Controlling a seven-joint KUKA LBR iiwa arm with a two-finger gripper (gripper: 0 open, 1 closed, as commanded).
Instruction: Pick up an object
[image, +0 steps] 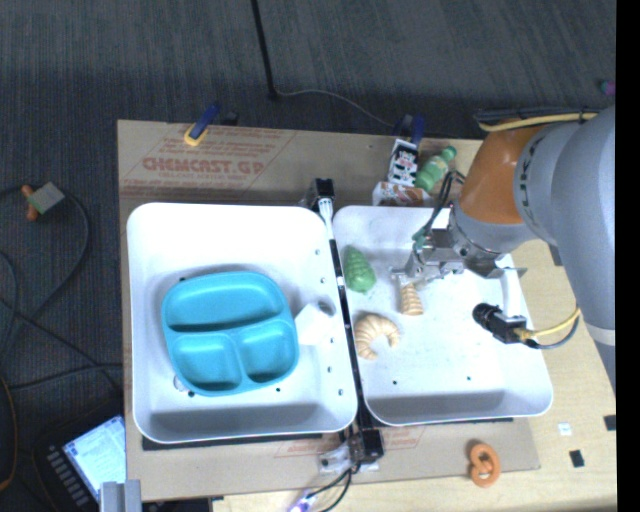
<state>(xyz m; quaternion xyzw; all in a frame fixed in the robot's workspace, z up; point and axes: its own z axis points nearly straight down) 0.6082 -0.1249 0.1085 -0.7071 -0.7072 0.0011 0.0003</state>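
Bench count: 2 white bins (240, 222), 1 arm w/ 1 gripper (420, 268).
Left bin: 1 blue tray (230, 332). Right bin: 1 green toy (358, 270), 1 croissant (375, 333), 1 tan spiral piece (411, 298).

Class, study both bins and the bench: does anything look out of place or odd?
One oddity: a small orange ring lies outside the bins on the bench, near its front edge. The blue divided tray sits askew in the left bin.

Left bin (150, 235): largely taken up by blue tray (231, 332).
Right bin (520, 395): lower floor open; croissant (375, 333), green piece (358, 270) crowded at its left.
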